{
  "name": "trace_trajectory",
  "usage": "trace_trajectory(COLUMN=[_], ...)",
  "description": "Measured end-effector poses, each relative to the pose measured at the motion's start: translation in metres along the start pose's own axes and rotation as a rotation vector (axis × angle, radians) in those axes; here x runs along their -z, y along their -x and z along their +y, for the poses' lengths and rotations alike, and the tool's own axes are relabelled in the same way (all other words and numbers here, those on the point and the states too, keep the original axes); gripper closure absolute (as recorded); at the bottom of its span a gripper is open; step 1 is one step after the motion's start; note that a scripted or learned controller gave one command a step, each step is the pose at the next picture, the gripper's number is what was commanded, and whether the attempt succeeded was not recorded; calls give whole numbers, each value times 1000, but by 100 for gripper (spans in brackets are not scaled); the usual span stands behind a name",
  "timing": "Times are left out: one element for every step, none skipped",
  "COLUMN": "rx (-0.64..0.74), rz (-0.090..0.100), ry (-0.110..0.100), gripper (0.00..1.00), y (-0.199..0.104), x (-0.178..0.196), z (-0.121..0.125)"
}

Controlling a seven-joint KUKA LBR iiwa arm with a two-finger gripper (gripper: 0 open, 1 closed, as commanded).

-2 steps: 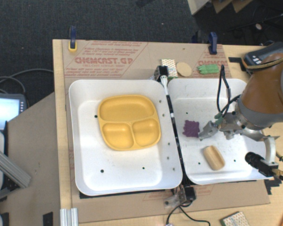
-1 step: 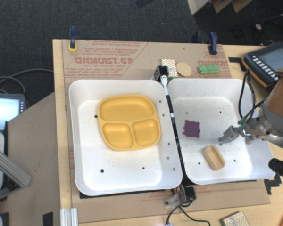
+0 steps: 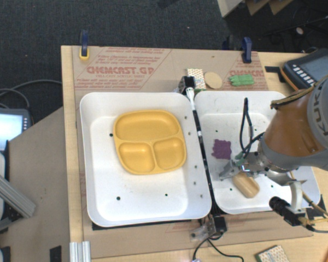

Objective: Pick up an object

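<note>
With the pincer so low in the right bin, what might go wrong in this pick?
1. The pincer sits at the end of the tan block, so it may nudge the block away instead of gripping it.
2. The purple piece lies close by and could get dragged along.
3. The black cable hangs nearby and might snag.

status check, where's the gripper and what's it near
Gripper low in right bin, fingers unclear. Tan block beside it, not seen held. Purple piece just above. Yellow tray in left bin.

arm (image 3: 303, 130) cut off at right
</note>
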State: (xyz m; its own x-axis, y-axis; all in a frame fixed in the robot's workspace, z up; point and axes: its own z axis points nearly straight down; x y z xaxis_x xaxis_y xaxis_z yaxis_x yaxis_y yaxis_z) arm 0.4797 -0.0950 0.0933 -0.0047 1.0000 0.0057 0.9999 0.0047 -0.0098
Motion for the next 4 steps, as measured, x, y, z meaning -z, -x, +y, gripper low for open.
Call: trace_trajectory(rx=[-3, -3, -4, -5], rz=[-7, -8, -7, -7], ry=[13, 15, 14, 13], gripper=[0, 0, 100, 0], y=[-2, 1, 1, 1], x=[-9, -8, 2, 2], z=[33, 79, 78, 77])
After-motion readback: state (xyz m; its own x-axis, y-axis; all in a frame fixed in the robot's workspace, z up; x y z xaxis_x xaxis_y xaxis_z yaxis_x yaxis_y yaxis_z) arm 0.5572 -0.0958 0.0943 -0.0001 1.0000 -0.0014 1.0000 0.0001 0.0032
